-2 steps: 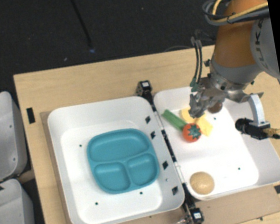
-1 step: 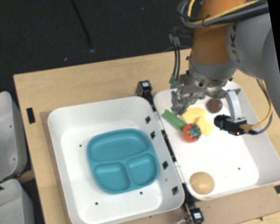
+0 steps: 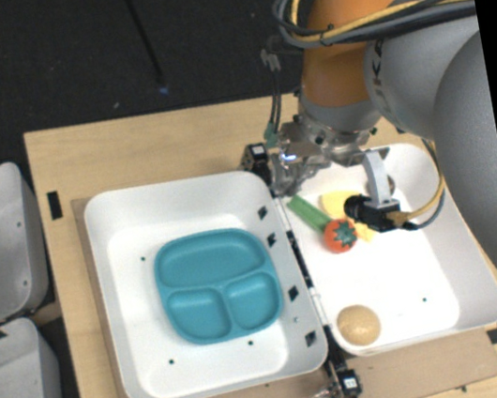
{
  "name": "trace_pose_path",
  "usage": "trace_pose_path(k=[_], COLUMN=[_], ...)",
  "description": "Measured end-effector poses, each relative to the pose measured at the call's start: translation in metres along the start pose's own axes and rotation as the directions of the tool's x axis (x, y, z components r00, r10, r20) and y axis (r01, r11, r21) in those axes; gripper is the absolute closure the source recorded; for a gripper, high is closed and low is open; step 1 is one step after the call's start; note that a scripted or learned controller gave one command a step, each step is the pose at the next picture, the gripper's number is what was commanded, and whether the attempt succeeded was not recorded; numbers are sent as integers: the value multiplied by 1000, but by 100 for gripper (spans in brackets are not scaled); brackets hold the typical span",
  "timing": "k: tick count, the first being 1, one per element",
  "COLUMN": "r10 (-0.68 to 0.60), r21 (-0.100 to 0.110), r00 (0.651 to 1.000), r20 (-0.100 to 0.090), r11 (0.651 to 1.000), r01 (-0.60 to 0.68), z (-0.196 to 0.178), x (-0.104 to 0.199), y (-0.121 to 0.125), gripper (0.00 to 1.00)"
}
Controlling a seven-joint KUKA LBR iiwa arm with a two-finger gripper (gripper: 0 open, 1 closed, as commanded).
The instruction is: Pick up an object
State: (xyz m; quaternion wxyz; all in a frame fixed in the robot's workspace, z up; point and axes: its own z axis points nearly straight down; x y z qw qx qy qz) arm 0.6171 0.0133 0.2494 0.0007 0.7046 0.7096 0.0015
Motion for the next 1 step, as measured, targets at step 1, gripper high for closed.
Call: trace_pose_path(k=[1], r10=[0], r21=[0], r00=[1000], r20=[0], r11=[1000], r01=[0], z=[-7], x=[44], y=[20], gripper=[100])
